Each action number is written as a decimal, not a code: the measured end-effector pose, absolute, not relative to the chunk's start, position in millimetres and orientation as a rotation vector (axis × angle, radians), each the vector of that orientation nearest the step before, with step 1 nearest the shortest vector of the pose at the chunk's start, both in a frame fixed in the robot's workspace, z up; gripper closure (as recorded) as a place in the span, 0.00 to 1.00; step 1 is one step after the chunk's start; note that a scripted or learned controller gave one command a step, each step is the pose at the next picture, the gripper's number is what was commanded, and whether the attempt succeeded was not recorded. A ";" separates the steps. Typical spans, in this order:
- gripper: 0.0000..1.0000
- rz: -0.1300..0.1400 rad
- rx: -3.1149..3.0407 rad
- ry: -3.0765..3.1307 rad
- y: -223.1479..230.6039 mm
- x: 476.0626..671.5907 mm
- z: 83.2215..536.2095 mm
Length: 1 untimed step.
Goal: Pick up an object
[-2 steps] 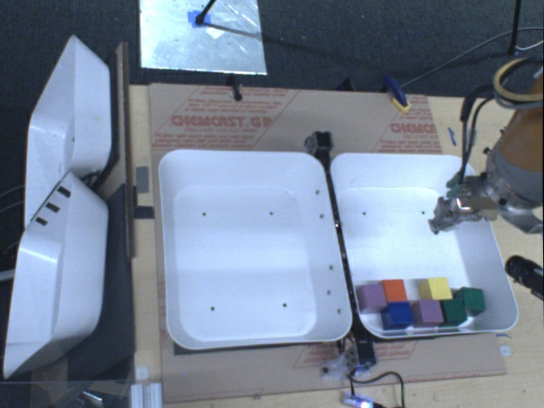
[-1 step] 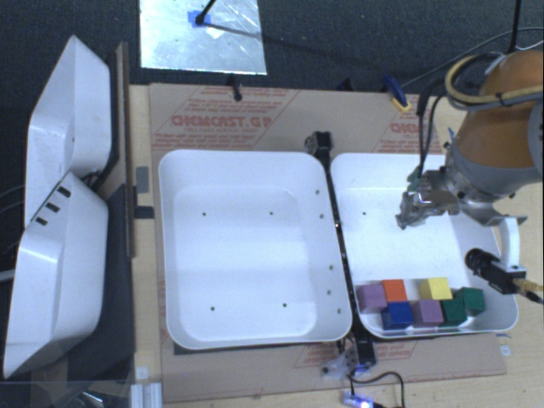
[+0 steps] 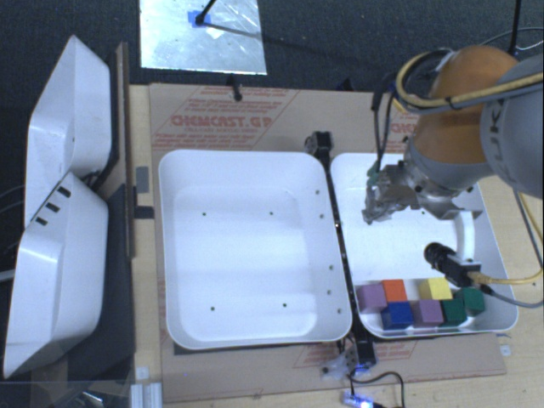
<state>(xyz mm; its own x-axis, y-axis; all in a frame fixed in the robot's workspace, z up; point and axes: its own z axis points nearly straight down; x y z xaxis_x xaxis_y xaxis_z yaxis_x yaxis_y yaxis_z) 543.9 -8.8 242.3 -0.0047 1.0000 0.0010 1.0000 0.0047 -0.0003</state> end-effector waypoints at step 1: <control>1.00 -0.001 -2.218 -2.226 45.6 569.1 245.1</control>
